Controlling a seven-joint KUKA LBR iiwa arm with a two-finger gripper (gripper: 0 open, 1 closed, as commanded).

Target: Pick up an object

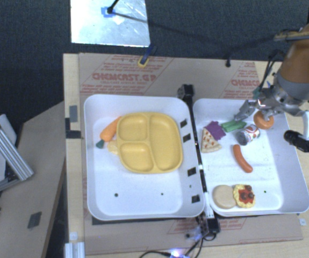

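The grey arm with its orange band reaches in from the right and hangs over the far end of the right-hand shallow white bin (293,172), its end effector (257,107) low above a cluster of toy food. From here I cannot tell how the end effector is set, since its tip is lost against the metal of the wrist and the items below it. Nothing can be seen gripped in it. Just at its right sits a round orange toy like a doughnut (264,120), and just on the near side lies a small white and red can-shaped toy (248,135), with a green oblong piece (232,126) to the left of the tip, its long axis running left to right. A purple block (215,129) and a pizza-slice toy (210,141) lie further left, toward the divider. I judge the doughnut or the can to be the likeliest thing to pick, as both lie almost under the tip, a short drop down and slightly toward the near side. The red sausage-shaped toy (242,158), slanting from far left to near right, lies well nearer, and a pale round bun (223,196) and a yellow piece with red topping (244,195) sit at the near edge. The left bin (143,203) holds a yellow divided plastic plate (146,142) and an orange carrot toy (109,129), well apart from the arm on the tabletop (41,144).
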